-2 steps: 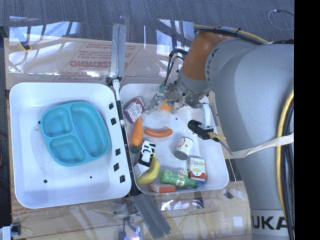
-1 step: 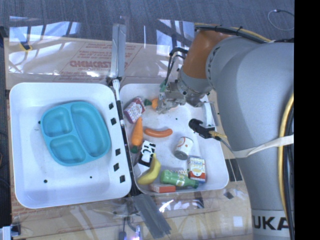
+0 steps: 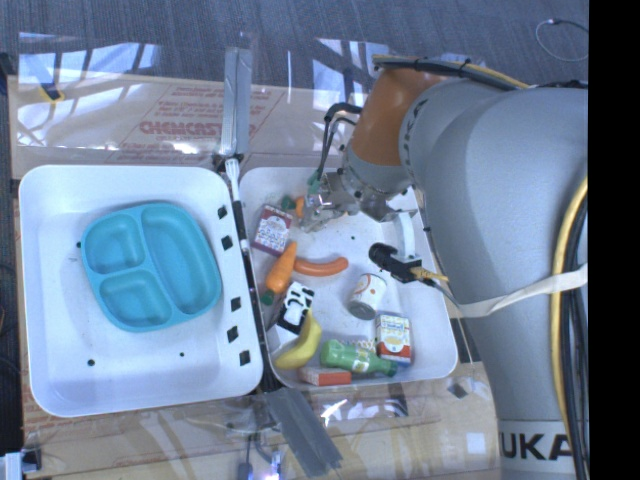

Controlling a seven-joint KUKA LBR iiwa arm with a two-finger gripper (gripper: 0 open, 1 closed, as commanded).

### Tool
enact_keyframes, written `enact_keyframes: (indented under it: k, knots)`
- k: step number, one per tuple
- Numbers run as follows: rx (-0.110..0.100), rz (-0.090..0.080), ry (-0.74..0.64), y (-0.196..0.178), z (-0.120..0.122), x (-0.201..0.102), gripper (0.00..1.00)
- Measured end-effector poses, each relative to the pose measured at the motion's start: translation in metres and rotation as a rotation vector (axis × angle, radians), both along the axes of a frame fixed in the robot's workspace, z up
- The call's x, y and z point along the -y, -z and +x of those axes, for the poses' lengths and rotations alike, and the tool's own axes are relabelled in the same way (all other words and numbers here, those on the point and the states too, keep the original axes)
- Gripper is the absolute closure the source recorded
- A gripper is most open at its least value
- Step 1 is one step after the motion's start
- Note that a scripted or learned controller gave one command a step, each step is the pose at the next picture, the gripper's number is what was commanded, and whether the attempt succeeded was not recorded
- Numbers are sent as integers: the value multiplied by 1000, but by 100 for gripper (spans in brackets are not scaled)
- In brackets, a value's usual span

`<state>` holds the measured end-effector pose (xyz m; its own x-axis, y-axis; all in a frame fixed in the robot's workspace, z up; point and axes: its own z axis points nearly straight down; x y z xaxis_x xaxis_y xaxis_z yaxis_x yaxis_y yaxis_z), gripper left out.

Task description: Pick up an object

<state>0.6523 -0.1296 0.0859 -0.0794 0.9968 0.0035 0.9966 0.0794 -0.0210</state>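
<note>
Camera view shows the gripper [image 3: 318, 206] low in the right bin's [image 3: 435, 313] far corner, its grip state impossible to tell, with the small box [image 3: 272, 232] just left of it, probably light, stiff, best pinched across its flat sides.

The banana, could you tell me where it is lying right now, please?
The banana lies in the right bin, near its front-left corner, just left of the green bottle and below the black-and-white block.

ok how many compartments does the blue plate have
3. The blue plate in the left bin has one small compartment upper left, one small lower left, and one long compartment along its right side.
</note>
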Motion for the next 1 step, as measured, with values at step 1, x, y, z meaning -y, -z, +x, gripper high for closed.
enact_keyframes:
  k: [1]
  knots:
    - [-1,3,-2,0,0,-2,0]
